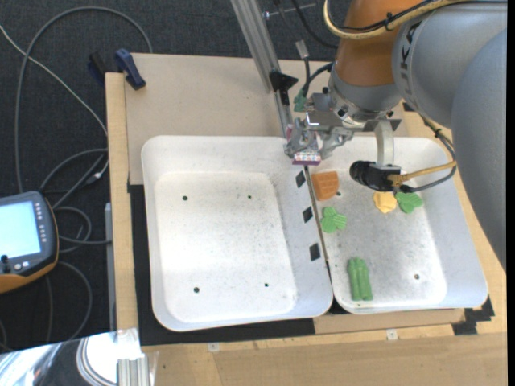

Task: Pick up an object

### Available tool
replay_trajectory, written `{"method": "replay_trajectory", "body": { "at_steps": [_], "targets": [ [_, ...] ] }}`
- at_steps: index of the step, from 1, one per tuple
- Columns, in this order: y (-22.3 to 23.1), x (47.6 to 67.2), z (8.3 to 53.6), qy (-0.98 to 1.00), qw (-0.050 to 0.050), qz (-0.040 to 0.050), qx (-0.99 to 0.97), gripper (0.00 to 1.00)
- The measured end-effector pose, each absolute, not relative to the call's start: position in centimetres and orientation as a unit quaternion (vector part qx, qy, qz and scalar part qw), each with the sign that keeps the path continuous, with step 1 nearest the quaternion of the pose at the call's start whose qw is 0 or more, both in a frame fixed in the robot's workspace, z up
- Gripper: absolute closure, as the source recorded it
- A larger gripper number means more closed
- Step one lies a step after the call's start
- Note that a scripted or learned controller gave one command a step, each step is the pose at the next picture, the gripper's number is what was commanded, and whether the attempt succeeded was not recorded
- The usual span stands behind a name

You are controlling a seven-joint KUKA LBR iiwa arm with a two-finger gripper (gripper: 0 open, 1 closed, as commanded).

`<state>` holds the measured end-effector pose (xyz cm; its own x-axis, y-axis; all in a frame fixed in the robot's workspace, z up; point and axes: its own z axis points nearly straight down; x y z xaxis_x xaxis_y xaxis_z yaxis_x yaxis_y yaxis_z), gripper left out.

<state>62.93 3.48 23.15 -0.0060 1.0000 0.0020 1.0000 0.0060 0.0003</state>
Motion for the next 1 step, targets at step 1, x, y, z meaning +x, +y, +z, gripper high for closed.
{"method": "replay_trajectory", "body": {
  "at_steps": [1],
  "targets": [
    [9.19, 64.07, 22.63, -0.710, 0.000, -0.0014, -0.704, 1.00]
  ]
}}
